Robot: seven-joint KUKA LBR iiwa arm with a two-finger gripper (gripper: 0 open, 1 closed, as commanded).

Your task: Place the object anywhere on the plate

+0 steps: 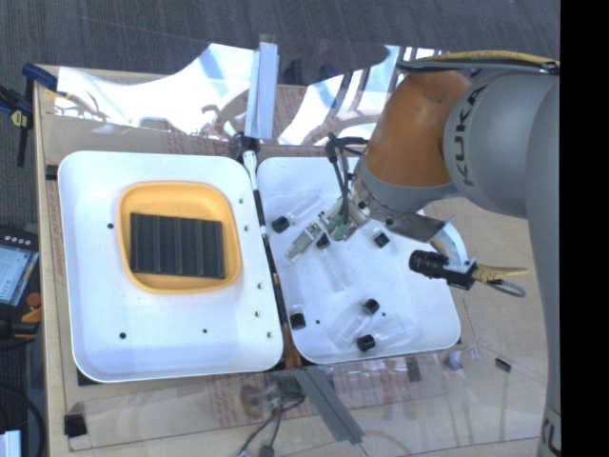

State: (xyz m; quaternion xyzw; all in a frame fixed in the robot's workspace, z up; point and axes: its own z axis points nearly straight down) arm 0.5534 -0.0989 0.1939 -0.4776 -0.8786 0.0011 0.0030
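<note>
Wood of a pale brown makes the bench [171, 398], which stands on a dark grey ribbed floor [143, 8] showing across the top of the frame. Crumpled silver foil [214, 65] lies along the bench's far edge, and a metal post [265, 74] rises there above the seam between the two bins. At the left edge of the frame sits a small device with a lit screen [14, 269].

The left bin [86, 331] holds the yellow plate [176, 198], roughly in its middle, and a dark ribbed insert [181, 244] fills the plate's well.

The right bin [419, 312] carries several small black pieces [280, 224]. One is near its upper left corner, one sits right of centre under the arm, one is lower in the middle, one lies at the lower left wall and one is near the bottom edge. All of them are in this bin, well apart from the plate. Clear plastic bits [335, 276] lie among them, too faint to make out in shape.

The arm [495, 141] comes in from the upper right, its orange band [419, 131] over the bin's upper half. The gripper [309, 239] points down and left above the bin's upper middle, just beside the first black piece. I cannot tell whether it is released or clenched, or whether it grasps anything.
</note>
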